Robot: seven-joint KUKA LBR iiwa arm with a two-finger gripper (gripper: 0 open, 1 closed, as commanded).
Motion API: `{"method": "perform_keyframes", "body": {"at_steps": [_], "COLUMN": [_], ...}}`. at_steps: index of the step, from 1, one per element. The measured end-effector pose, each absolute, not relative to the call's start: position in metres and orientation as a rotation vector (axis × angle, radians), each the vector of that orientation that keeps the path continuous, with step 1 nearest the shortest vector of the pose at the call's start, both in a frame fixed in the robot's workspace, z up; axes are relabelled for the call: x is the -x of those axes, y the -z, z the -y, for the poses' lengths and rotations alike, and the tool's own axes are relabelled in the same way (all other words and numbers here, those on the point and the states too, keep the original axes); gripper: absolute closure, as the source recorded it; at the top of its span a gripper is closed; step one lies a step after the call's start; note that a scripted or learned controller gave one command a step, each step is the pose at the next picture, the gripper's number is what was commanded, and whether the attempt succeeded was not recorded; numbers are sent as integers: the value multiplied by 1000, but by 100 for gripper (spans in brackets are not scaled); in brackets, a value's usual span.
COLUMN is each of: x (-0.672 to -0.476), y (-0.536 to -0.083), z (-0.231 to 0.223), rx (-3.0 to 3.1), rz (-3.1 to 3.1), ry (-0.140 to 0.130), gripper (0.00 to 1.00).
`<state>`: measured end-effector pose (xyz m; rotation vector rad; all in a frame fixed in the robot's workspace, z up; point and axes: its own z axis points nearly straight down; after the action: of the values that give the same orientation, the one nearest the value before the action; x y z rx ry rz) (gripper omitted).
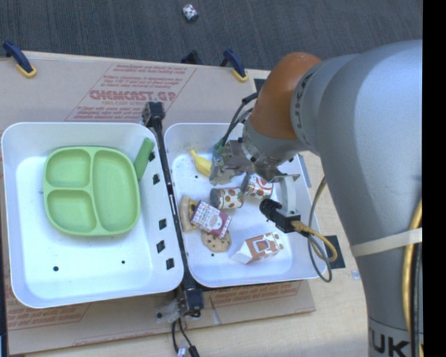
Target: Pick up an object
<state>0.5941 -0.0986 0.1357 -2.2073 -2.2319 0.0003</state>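
My grey arm (357, 125) looms closest. Its pincer (230, 163), spread I cannot tell, hangs over the right bin (201, 274); a small can (230, 198) lies just at its six o'clock.

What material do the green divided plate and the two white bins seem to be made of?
The green divided plate looks like moulded plastic: even colour, rounded ridges, a soft matte sheen. The left bin and the right bin seem to be thin formed plastic, smooth and slightly glossy, with rounded corners, though the view cannot confirm this.
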Motion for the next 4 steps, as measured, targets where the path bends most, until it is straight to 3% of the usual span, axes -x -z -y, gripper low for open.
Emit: {"method": "perform_keyframes", "body": {"at_steps": [1, 2, 3, 4], "x": [-536, -479, -484, -484], "y": [-192, -200, -210, -210], "z": [90, 147, 124, 124], "rx": [2217, 2217, 2214, 2215], "rz": [2222, 2223, 2229, 2228], "ry": [0, -2, 0, 0], "gripper": [100, 100, 100, 0]}}
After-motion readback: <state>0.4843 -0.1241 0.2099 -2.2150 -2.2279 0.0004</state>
